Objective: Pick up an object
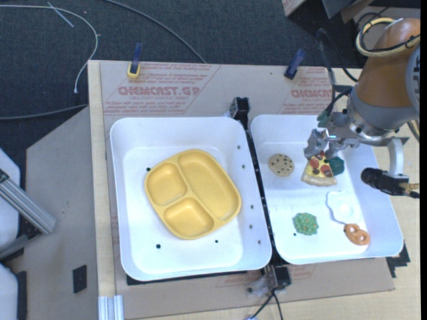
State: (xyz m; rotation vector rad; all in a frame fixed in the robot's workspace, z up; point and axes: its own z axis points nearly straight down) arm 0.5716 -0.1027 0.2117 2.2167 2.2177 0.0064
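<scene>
At the right of the frame, the grey metal two-finger gripper (pixel 320 151) is hovering just over the yellow triangular toy pizza slice (pixel 319 171) lying in the right shallow white bin (pixel 373 245), grip state impossible to tell.

Two white bins are sitting side by side, the left bin (pixel 127 179) and the right bin (pixel 380 239). One yellow divided tray (pixel 192 193) is lying in the left one. Five toy foods are lying in the right one: one cookie (pixel 281 165), one pizza slice (pixel 318 171), one fried egg (pixel 340 207), one green broccoli piece (pixel 306 223) and one pretzel (pixel 357 234).
</scene>
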